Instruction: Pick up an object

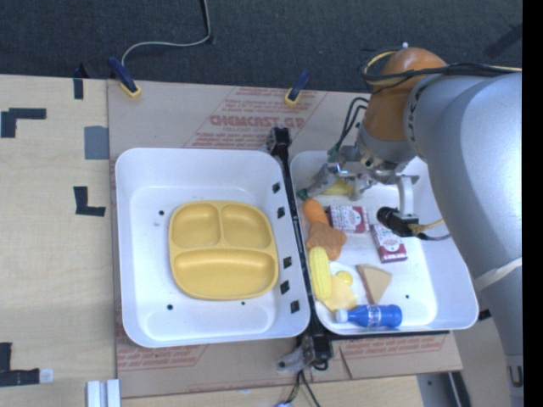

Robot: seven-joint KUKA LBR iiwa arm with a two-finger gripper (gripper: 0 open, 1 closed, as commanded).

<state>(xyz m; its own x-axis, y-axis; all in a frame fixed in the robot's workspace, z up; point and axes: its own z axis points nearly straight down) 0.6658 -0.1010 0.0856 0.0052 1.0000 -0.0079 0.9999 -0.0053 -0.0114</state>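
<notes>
My gripper (338, 176) hangs low over the far left part of the right bin (441, 299), under the orange-banded wrist. A small yellow item (339, 191) lies right beneath it; whether they touch I cannot tell. Just in front lie an orange piece (315, 211), a red and white packet (347, 219) and a tan lump (327, 241). Nearer the front are a corn cob (319, 270), a yellow toy (341, 288), a tan wedge (372, 281), a blue bottle (373, 315) and a small red box (389, 244).
The left bin (136, 227) holds a yellow divided plate (223, 249). The grey arm (475, 159) covers the right bin's far right side. A black divider clip (278, 139) sits between the bins at the back.
</notes>
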